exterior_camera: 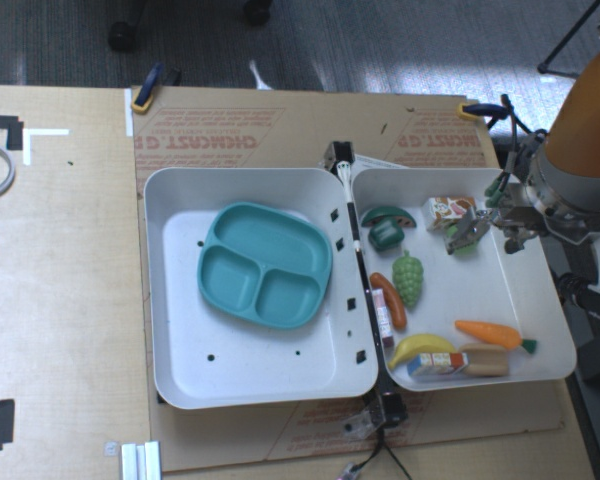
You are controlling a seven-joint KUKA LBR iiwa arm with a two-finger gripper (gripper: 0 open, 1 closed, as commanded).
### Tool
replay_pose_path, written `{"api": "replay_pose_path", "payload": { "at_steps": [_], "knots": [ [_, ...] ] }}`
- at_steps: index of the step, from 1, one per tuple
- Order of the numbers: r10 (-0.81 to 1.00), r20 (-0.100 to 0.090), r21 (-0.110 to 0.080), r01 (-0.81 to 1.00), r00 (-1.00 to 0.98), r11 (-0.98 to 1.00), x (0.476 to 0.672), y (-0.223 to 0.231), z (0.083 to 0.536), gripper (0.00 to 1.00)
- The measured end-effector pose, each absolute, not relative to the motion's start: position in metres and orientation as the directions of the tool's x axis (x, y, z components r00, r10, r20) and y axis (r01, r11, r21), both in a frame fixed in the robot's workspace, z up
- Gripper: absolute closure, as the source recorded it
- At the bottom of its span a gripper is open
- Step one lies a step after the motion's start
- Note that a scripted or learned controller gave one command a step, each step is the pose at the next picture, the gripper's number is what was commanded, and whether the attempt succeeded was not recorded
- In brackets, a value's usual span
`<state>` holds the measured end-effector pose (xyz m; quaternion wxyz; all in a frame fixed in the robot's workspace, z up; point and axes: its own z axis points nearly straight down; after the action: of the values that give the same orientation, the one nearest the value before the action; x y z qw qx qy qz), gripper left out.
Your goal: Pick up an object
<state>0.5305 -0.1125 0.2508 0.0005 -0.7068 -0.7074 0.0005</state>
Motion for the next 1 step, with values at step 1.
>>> {"api": "replay_pose_path", "payload": {
  "at_steps": [1],
  "knots": [
    [1.0,0.0,-0.001,1.0,0.002,-0.002,0.54,-0.0923,0.135,0.0]
  ]
}}
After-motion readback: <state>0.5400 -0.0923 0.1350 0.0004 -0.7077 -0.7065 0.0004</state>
